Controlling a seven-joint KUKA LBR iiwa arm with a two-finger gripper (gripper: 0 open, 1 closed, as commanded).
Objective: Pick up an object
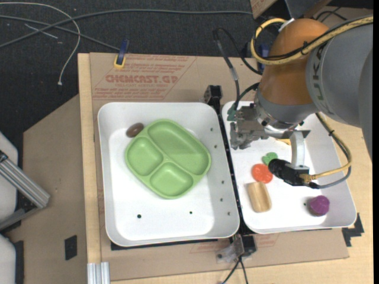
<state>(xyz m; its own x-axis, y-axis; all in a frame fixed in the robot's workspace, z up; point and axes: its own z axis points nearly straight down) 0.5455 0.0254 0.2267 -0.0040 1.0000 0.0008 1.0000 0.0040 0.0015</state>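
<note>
Hovering over the right bin (337, 218), the arm (296, 58) hides most of its hand (260, 132); whether the hand is apart or together cannot be told. The wooden block (259, 196), long axis toward the camera, lies just below the hand, beside an orange piece (261, 173).

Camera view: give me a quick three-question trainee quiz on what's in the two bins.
1. True or false: the green divided tray lies in the right bin.
2. Which item lies nearest the right bin's front right corner? A) purple ball B) orange ball C) tan cylinder
3. Fill in: the small brown object rests in the left bin, by the tray's ____ left edge (far or near).

Key: 1 false, it lies in the left bin. 2 A. 3 far.
</note>
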